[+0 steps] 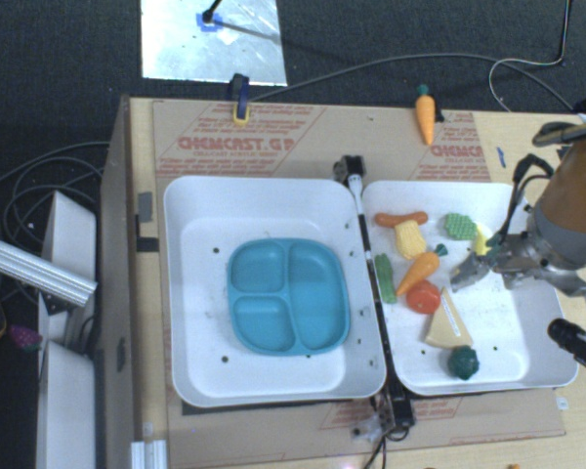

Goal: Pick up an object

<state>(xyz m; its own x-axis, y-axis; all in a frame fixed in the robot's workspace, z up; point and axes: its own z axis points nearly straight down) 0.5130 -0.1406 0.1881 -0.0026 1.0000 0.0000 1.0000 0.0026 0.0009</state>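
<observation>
The toy foods lay loosely scattered in the right bin (537, 369), apparently so the arm had a jumble of small targets close together, while the left bin (190, 262) carried a blue divided plate (288, 294) at its middle, perhaps as a place to receive things. Within the right bin, an orange sausage-like piece (400, 219) lay toward the far edge, with a yellow piece (409, 239) just nearer. A green ridged piece (459, 226) sat beside a small yellow bit (481, 239). A green stick (384, 277) ran along the bin's left wall, a carrot (417, 273) slanted beside it, and a red tomato-like piece (423, 299) touched the carrot's lower end. A pale wedge (448, 327) and a dark green broccoli-like piece (462, 362) lay toward the near edge. A second carrot (426, 117) rested outside the bins on the worktop's (273, 140) far side.

The arm (571, 208) reached in over the right bin's right side, its wrist bent so the gripper (466, 275) pointed left toward the cluster. The tip hung low, just right of the carrot and tomato, with nothing visibly between the fingers; I could not tell whether they stood apart or together. Nothing was lifted yet; the likeliest target appeared to be the carrot or the red piece.
</observation>
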